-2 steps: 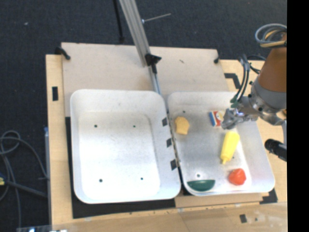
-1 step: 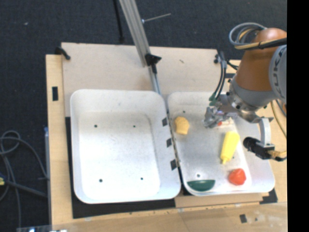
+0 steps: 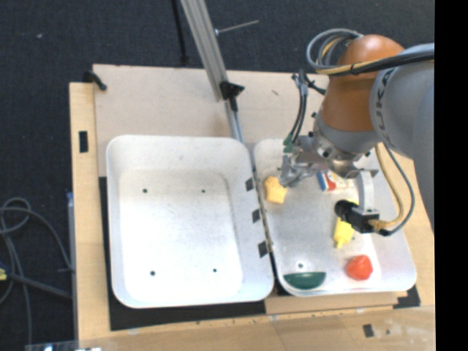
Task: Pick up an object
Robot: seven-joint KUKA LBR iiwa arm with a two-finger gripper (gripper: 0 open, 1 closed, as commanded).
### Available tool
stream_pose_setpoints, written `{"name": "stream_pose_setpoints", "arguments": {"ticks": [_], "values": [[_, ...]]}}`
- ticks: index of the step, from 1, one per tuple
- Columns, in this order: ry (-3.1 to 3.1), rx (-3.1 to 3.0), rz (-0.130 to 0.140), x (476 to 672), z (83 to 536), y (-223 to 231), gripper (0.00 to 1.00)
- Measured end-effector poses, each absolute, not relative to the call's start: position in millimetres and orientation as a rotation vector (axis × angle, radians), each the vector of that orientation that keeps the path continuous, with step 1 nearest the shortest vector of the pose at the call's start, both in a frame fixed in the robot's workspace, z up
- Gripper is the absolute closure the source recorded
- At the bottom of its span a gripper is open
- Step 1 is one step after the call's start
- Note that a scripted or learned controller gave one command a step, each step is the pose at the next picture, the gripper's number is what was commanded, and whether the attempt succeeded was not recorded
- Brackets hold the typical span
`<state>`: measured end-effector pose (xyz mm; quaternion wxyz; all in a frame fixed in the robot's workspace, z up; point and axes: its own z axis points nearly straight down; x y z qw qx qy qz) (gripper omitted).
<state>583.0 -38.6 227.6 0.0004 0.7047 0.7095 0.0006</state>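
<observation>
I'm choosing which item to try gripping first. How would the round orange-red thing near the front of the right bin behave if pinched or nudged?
The orange-red ball-like object looks rounded, so it would probably roll if nudged. It lies close to the right bin's front rim, which may stop it. Its curved sides could slip from a two-finger pinch unless centred. It looks small, so likely light.

Small yellow block (image 3: 275, 191) lies at right bin's (image 3: 395, 258) left edge.

Two bins side by side; the right bin (image 3: 395, 265) holds a block (image 3: 275, 191), ball (image 3: 359, 268) and bowl (image 3: 305, 278)
</observation>
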Motion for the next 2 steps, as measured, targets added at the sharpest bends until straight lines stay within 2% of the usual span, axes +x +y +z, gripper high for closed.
{"name": "stream_pose_setpoints", "arguments": {"ticks": [1,2], "values": [[2.23,2.212,0.005,596.4,243,11,1.0],[2.227,2.214,0.002,613.1,238,51,1.0]]}}
